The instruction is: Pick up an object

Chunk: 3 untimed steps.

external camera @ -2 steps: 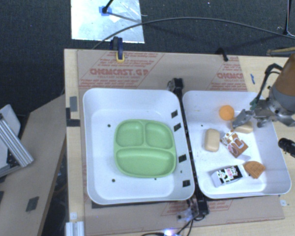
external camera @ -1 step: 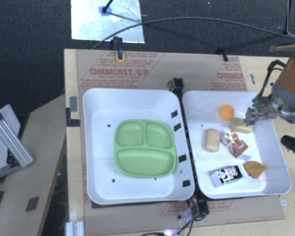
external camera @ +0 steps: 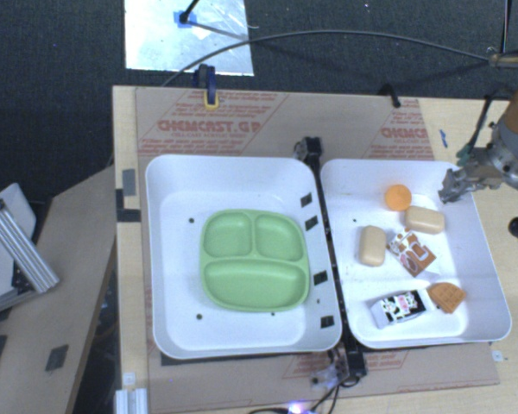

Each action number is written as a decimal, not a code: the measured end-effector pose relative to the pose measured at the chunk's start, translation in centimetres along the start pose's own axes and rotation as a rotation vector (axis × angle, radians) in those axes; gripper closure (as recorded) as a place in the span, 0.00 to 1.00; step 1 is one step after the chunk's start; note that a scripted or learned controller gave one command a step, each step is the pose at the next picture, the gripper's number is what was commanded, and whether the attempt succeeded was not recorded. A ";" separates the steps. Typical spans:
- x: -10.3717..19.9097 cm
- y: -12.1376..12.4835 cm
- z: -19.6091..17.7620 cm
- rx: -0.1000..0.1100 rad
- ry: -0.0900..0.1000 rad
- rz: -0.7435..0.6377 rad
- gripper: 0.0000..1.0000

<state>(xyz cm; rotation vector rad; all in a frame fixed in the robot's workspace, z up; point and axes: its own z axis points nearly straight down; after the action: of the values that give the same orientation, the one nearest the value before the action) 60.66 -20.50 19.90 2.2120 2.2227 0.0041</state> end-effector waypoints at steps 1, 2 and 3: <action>0.0 0.2 -4.3 0.000 0.000 -0.001 1.00; 6.1 -1.2 -3.8 0.006 0.004 -0.004 1.00; 10.4 -2.7 -3.9 0.006 0.004 -0.004 1.00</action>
<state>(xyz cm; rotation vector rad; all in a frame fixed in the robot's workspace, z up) 57.87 -10.06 23.74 2.2125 2.2320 0.0017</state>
